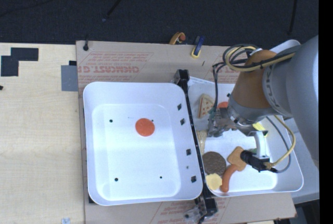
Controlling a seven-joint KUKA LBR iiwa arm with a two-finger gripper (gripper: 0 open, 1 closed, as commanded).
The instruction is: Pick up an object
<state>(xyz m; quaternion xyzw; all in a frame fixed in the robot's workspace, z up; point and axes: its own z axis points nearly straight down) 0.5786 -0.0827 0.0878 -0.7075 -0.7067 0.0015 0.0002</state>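
The grey arm with its orange band reaches down into the right bin [286, 182]; its gripper [217, 125] sits low near that bin's left side, beside a tan wedge-shaped piece [204, 105]. Close to it lie a brown round disc [213, 162], a pale yellow round piece [213, 182], an orange curved piece [232, 166] and a small red-orange bit [223, 105]. In the left bin [99, 108] an orange round disc [145, 127] lies alone. Nothing is visibly between the fingers.
A black divider [189, 134] with clips runs between the two bins. A yellow-blue clamp [197, 47] and an orange clip [178, 38] sit on the cardboard at the back. Cables loop off the wrist over the right bin.
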